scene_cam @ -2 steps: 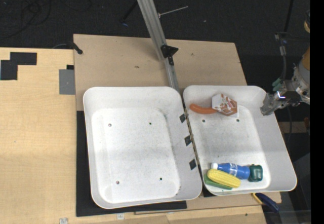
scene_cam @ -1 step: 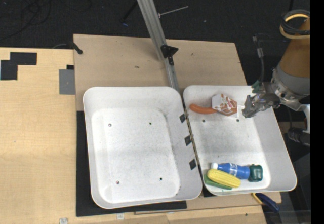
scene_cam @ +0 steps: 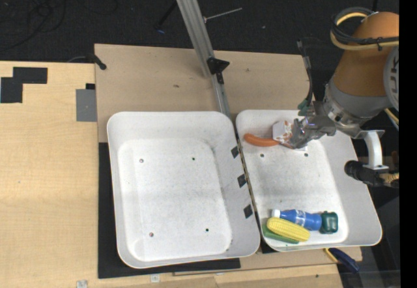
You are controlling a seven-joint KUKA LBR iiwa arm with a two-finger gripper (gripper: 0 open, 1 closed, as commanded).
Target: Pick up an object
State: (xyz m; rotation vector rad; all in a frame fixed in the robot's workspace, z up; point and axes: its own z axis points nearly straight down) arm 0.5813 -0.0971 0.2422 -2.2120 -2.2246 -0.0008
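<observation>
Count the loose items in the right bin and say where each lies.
4. An orange piece and a pale item lie at the far end by the gripper; the corn and blue bottle lie at the near edge. The gripper may hide more.

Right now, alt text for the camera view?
The arm's claw is low in the right bin, at its far end beside an orange carrot-like piece. An ear of corn and a blue bottle lie at the near edge, and the left bin sits alongside.
</observation>
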